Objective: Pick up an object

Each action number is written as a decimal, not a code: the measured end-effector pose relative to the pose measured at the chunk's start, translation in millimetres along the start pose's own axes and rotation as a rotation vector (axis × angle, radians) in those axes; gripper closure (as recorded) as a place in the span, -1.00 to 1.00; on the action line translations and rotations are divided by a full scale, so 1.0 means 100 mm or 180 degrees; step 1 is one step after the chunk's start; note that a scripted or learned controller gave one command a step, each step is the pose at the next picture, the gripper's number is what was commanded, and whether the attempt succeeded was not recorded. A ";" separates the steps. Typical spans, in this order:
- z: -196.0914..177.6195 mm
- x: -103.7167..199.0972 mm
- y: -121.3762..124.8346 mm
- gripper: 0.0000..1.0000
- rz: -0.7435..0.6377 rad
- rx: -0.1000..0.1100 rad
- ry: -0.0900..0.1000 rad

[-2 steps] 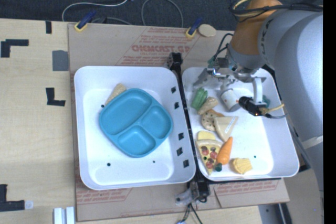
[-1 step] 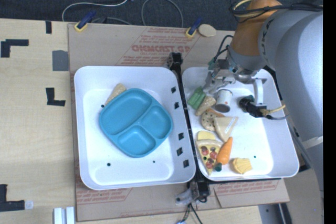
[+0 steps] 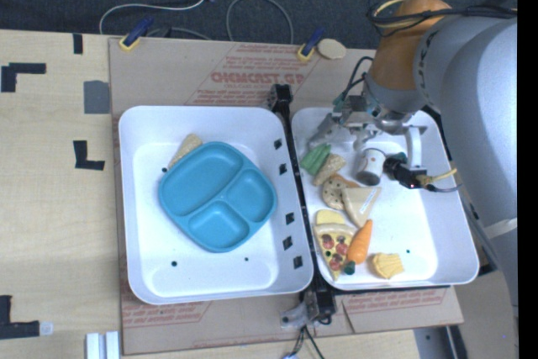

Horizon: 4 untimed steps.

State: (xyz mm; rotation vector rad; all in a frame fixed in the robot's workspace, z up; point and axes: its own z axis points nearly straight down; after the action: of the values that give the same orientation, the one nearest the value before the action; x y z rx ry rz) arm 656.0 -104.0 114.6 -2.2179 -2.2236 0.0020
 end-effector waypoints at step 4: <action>-0.47 -0.90 0.14 -1.00 0.0008 -0.0025 -0.0008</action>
State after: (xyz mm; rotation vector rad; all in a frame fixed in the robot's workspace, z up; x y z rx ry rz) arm 670.3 -194.1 162.0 -2.2260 -2.2259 -0.0038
